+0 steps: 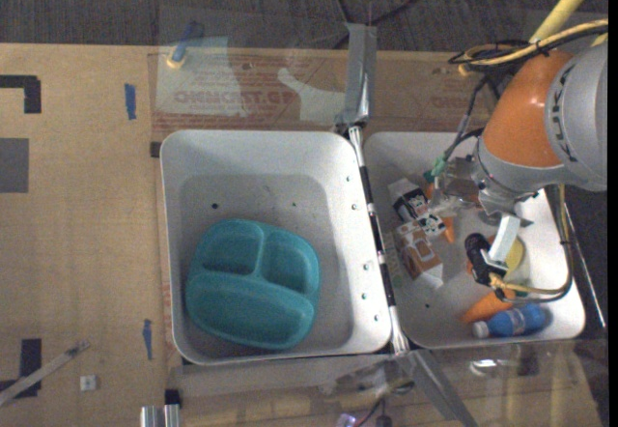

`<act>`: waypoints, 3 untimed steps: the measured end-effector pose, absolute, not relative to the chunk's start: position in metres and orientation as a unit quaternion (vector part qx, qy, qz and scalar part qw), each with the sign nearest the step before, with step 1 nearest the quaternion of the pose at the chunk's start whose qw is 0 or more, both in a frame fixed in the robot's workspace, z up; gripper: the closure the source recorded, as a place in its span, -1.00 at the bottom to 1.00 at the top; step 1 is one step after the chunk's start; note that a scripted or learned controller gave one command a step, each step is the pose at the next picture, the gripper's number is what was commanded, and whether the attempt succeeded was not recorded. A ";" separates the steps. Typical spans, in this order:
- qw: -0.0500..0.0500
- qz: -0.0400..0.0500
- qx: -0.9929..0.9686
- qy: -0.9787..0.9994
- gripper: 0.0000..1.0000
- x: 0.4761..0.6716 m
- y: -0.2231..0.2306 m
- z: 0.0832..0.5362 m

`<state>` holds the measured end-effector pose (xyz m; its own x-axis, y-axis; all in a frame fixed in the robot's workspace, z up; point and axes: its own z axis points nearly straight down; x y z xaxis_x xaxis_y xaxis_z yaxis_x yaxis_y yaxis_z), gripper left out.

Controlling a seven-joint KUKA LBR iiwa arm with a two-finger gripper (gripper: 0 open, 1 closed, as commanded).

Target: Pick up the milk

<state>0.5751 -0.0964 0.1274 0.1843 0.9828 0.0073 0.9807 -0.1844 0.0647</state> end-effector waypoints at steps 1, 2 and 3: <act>0.000 -0.001 0.882 0.471 1.00 0.549 -0.041 0.215; -0.002 -0.002 0.809 0.588 1.00 0.488 -0.019 0.192; -0.002 -0.002 0.810 0.586 1.00 0.489 -0.020 0.202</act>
